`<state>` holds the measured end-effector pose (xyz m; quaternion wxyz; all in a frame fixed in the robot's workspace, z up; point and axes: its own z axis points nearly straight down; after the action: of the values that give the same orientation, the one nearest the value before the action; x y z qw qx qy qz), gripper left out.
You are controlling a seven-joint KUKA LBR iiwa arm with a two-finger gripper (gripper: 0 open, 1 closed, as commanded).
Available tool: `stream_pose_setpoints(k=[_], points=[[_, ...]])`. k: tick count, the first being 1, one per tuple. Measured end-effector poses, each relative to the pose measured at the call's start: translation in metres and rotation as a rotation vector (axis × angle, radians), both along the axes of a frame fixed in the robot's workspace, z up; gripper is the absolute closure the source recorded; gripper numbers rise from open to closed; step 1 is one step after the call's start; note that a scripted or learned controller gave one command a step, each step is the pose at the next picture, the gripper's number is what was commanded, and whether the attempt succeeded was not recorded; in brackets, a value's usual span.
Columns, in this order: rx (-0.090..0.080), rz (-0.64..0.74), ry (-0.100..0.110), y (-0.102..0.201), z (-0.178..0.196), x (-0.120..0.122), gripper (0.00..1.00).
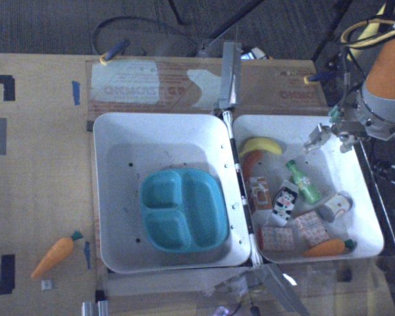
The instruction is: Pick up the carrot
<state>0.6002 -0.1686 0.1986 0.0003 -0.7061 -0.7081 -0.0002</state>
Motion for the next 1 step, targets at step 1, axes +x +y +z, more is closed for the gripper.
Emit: stream_pose_setpoints(k=[1], points=[[-0.002, -0.204, -0.002, -0.0009, 0.0398, 0.0158, 0.0]])
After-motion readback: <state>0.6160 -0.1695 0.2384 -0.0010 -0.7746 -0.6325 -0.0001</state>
